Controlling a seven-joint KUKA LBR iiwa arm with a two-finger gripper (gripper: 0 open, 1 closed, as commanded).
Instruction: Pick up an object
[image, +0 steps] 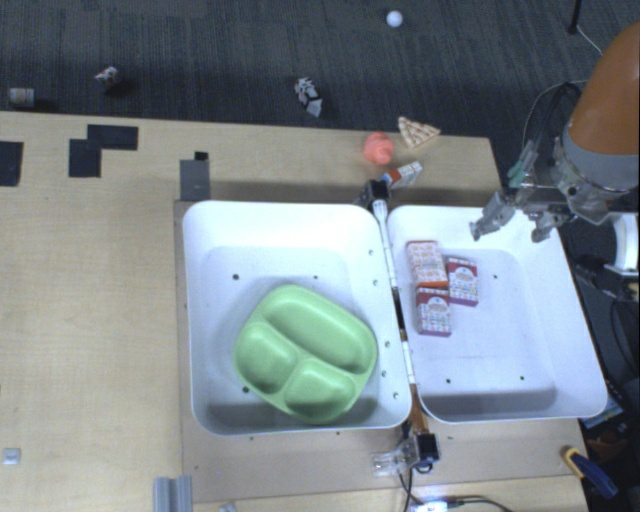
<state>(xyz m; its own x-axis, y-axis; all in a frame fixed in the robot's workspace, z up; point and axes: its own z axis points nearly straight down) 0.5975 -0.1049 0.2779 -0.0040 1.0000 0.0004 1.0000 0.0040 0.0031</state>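
Currently, stage: approach, nothing lifted yet; the pick is all ahead.
Gripper (512, 220): it hangs over the far right corner of the right bin (560, 400), with two fingers splayed apart and nothing between them, so I read it as open and holding nothing.
Nearest targets: three small red-and-white packets (440, 287) lie flat in the right bin near its left wall, touching or nearly touching one another, well apart from the gripper.
Other candidate: a green divided tray (305, 350) lies tilted in the left bin (215, 300), against the front right part of the floor.
Best choice, in my judgement: one of the packets, since they lie in the bin the arm is over and are small enough to fit between the fingers.
How to take it: aim for the right-hand packet, whose outer edge is free; line the fingers across its narrow side and come straight down.
Risk: the packets are flat and bunched, so a finger may land on a neighbour or push the group aside instead of closing on one.
Tray caution: its broad, curved shell looks hard to span; only the rim offers a pinch.
Surface (90, 300) clutter: a pink ball (378, 149) and small bits lie beyond the bins and are not worth chasing.
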